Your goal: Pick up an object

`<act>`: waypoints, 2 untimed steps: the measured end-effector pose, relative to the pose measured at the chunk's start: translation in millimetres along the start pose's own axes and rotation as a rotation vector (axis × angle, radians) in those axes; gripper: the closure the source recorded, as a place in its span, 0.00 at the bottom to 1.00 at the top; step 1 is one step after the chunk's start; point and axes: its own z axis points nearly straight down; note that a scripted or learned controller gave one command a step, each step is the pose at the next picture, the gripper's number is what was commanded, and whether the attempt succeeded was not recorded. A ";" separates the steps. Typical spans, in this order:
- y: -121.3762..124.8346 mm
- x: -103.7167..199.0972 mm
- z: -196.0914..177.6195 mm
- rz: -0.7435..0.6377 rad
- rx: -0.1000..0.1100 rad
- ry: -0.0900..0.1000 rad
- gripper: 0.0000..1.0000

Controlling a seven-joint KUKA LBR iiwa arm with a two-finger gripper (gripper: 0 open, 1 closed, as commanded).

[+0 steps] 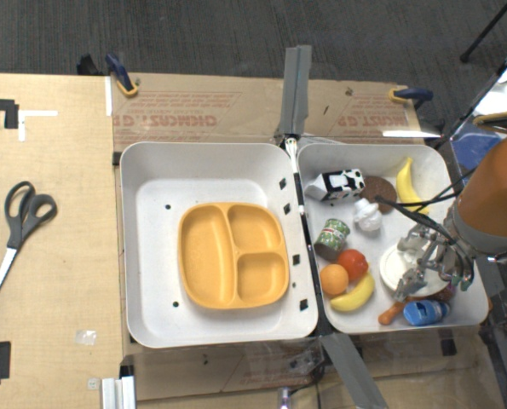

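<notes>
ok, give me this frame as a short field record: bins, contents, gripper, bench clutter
left bin: holds a yellow divided tray with three compartments
right bin: toy cow, two bananas, green can, tomato, orange, white dish, blue item, other small pieces
gripper: low over the right bin's near right part, above the white dish; finger state unclear
grasp: nothing seen between the fingers
bench: scissors lying left of the bins
</notes>
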 end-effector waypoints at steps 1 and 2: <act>1.4 -79.7 3.2 0.005 -0.012 0.012 0.00; 50.3 -135.6 6.4 0.028 0.004 0.023 0.00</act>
